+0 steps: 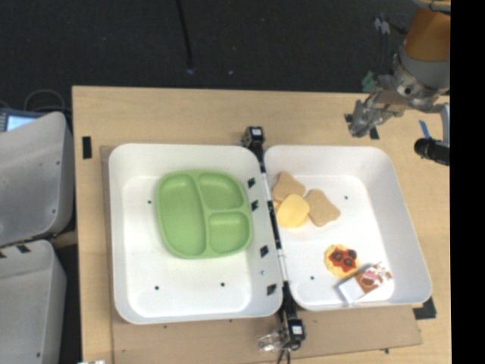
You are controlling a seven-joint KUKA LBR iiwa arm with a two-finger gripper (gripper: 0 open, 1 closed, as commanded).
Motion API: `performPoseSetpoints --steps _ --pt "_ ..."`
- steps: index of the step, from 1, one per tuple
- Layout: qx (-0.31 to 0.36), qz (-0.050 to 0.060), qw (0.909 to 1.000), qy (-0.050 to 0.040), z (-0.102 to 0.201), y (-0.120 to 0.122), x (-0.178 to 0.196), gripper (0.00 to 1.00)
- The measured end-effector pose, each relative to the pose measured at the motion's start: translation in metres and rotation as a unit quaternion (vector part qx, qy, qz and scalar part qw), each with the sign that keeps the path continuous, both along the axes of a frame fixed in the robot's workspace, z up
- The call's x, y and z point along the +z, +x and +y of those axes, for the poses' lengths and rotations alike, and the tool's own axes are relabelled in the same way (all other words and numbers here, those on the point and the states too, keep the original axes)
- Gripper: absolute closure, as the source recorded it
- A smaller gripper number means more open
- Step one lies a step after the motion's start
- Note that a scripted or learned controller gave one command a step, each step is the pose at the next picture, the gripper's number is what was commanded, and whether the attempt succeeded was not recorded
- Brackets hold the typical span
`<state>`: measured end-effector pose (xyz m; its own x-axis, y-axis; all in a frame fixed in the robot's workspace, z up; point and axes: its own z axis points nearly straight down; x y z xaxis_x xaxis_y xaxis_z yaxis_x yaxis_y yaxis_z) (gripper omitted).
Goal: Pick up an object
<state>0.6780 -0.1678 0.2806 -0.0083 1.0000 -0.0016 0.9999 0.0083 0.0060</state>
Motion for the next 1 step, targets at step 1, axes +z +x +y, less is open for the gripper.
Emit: performPoseSetpoints --steps 1 --pt "-0.002 0.003 1.0 0.0006 0.055 -0.0231 -0.0056 1.0"
